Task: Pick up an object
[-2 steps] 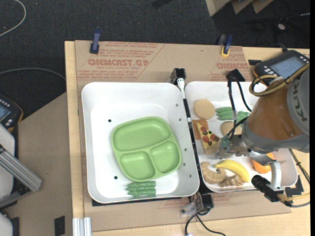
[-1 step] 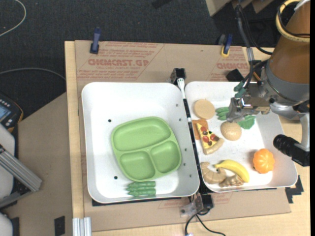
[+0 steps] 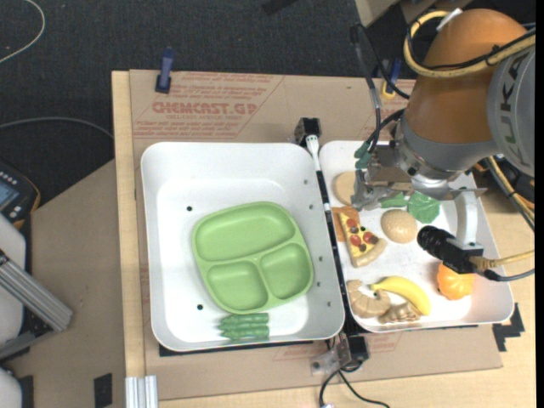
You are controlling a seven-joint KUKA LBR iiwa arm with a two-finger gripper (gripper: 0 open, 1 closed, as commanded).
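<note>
Grey and orange, the arm hangs over the right bin [image 3: 501, 308]. Its gripper [image 3: 374, 189] sits low by a green leafy toy [image 3: 416, 204] and a round tan bun [image 3: 398, 226]. Whether it is pinching anything cannot be told. A pizza slice [image 3: 355, 236] lies just beside.

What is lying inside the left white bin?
The left bin holds a green divided plate and, near its front edge, a green ridged item. Whatever lies beneath the plate is covered.
</note>
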